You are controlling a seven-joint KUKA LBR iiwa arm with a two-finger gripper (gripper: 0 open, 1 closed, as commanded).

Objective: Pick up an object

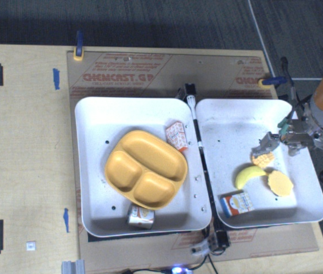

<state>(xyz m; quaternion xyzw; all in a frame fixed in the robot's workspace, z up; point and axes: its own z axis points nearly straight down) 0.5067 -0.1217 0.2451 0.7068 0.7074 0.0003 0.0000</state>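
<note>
In the right bin, my gripper reaches in from the right and hangs over the bin's middle. Just below its tip is a small orange-and-yellow piece; whether the two touch I cannot tell. Close under that lie a yellow lemon-shaped object and a round orange-yellow slice. A small blue, white and orange carton rests near the bin's front wall.
The left bin holds a large yellow divided plate, a red-and-white packet by its right wall and a small can at the front. A black divider runs between the bins.
</note>
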